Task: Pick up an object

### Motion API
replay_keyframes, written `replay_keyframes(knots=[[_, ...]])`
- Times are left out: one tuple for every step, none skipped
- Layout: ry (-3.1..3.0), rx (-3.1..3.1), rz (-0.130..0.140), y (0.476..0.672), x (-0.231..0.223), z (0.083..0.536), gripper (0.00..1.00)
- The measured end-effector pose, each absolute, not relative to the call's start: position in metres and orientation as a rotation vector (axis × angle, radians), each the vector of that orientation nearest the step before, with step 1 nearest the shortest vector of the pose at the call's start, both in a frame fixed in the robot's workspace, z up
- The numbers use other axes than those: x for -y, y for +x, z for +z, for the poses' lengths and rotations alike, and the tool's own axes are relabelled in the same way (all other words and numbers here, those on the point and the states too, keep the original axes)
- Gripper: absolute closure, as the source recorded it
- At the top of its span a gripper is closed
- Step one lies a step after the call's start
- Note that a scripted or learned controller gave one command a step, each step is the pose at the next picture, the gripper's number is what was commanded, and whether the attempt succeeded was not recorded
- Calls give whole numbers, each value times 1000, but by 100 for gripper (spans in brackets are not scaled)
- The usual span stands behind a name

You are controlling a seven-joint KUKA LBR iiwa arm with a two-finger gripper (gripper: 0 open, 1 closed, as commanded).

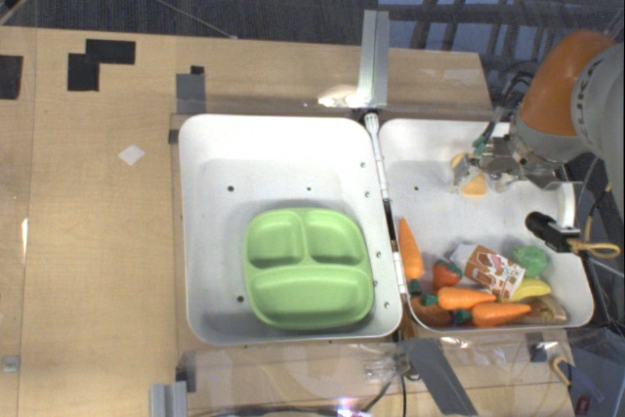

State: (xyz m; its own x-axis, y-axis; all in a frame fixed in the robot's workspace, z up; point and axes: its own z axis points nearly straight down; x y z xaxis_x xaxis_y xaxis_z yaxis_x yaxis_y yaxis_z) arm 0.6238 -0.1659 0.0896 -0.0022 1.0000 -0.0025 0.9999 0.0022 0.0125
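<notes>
Down at the frame's bottom, the green divided plate (309,267) fills the left bin (205,210), while upper right the claw (476,169) looks clenched on a small yellowish piece (473,185) just under its tips.

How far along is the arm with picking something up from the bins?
Nothing looks picked up yet. The toy food pile lies in the right bin's near corner, and the green divided plate sits in the left bin. In hand: the gripper is over the right bin's far side, beside a small yellow piece. Left: grasping and lifting an object.
</notes>
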Motion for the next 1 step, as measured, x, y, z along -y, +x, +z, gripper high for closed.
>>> replay_keyframes(knots=[[2189, -2241, 11, 647, 154, 89, 0]])
